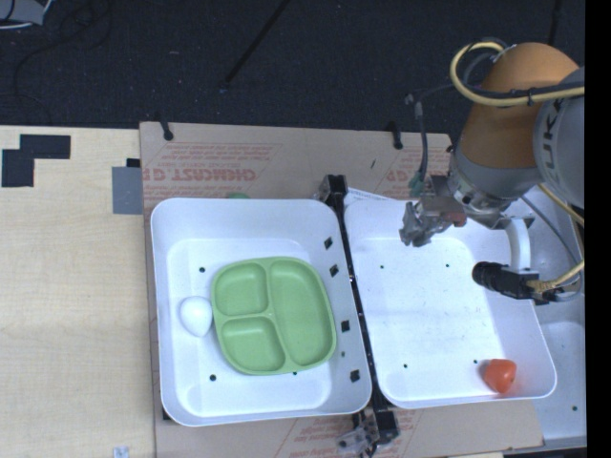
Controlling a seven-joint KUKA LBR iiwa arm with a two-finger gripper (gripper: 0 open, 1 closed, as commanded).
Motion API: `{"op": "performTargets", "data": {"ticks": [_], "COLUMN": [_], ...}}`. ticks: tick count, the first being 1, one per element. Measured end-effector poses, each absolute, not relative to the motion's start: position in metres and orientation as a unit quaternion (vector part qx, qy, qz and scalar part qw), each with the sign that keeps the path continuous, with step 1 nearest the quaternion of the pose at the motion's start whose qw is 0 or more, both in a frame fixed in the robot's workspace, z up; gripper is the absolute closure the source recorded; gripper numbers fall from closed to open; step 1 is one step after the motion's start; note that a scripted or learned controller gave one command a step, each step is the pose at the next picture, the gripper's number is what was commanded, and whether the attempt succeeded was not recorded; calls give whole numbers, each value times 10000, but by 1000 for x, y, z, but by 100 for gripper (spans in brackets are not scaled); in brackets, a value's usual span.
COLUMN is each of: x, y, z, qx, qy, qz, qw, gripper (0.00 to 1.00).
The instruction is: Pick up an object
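Nearest the lens, the arm's gripper (417, 229) hovered over the right bin's (449, 389) far edge, its opening impossible to judge, well apart from the orange object (498, 375) in that bin's near-right corner.

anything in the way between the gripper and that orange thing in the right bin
Nothing visible. The gripper hangs over the far edge of the right bin; the orange object lies in its near right corner, with bare bin floor between them. The green tray and white egg sit in the left bin.
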State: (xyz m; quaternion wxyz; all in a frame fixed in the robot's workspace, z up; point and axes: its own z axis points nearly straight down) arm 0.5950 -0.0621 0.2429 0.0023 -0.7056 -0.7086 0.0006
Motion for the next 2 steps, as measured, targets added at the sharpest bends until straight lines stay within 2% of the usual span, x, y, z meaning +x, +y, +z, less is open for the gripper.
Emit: {"op": "performTargets", "data": {"ticks": [2], "x": [565], "y": [48], "z": [251], "qx": [-7058], "qy": [-7084], "qz": [14], "qw": [26], "gripper": [100]}}
